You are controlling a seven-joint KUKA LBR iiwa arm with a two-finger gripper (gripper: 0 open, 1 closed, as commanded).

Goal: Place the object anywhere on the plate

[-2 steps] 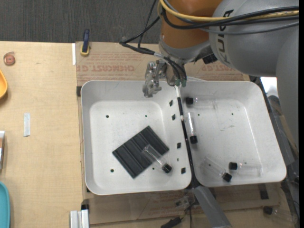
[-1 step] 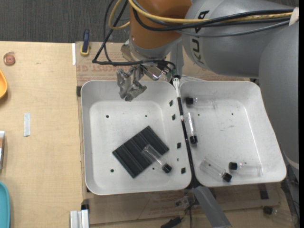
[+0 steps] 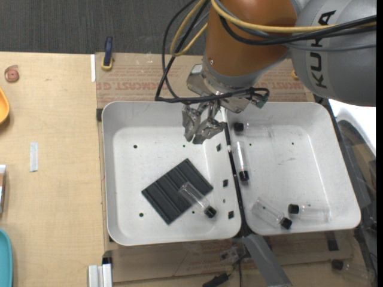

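A dark ribbed plate (image 3: 164,197) lies at a slant in the left bin (image 3: 119,160), near its front. A clear vial with a black cap (image 3: 196,197) lies across the plate's right corner, and the cap end hangs just past the plate's edge. My gripper (image 3: 200,130) hangs over the back right part of the left bin, close to the divider and well behind the plate. Its fingers stand apart with nothing between them.
The right bin (image 3: 317,160) holds several more clear vials: one along the divider (image 3: 240,159), one near the back (image 3: 254,130), two at the front (image 3: 272,214). A blue clamp (image 3: 108,50) sits behind the bins. Wooden bench lies to the left.
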